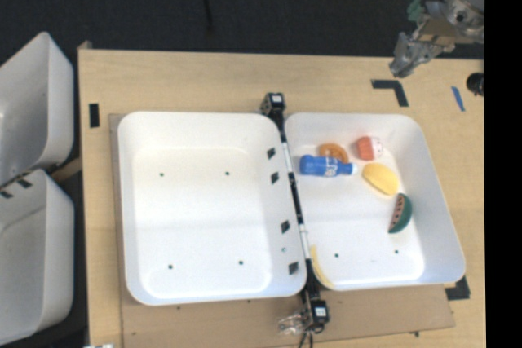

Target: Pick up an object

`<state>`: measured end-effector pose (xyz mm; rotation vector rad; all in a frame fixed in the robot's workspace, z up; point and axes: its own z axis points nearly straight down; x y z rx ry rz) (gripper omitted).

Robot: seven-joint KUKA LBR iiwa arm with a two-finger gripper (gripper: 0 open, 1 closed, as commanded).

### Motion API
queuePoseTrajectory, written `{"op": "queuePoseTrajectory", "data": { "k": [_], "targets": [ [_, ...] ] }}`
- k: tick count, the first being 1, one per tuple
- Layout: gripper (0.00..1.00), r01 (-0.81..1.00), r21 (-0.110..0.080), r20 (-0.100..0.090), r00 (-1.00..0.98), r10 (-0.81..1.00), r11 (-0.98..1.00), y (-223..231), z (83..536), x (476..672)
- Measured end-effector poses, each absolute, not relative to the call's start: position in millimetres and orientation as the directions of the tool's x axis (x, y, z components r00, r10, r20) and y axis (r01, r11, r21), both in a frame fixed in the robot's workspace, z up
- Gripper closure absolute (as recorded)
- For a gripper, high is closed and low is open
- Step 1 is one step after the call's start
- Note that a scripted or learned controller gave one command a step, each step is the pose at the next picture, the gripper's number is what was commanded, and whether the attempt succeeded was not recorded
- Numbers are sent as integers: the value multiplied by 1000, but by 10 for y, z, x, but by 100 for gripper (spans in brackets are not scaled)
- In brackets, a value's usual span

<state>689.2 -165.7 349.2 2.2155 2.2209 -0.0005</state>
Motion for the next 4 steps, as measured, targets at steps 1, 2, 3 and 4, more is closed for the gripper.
{"op": "queuePoseTrajectory", "data": {
  "k": [1,2,3,4],
  "targets": [
    [100,1000,3,-4,-3,1000,3,-1591,3592,6892],
    [100,1000,0,-3,-3,1000,3,-1519,3582,6889],
    [100,1000,3,-4,-3,1000,3,-1432,3657,6892],
    [100,1000,2,-4,-3,1000,3,-1386,3718,6891]
  ]
}}
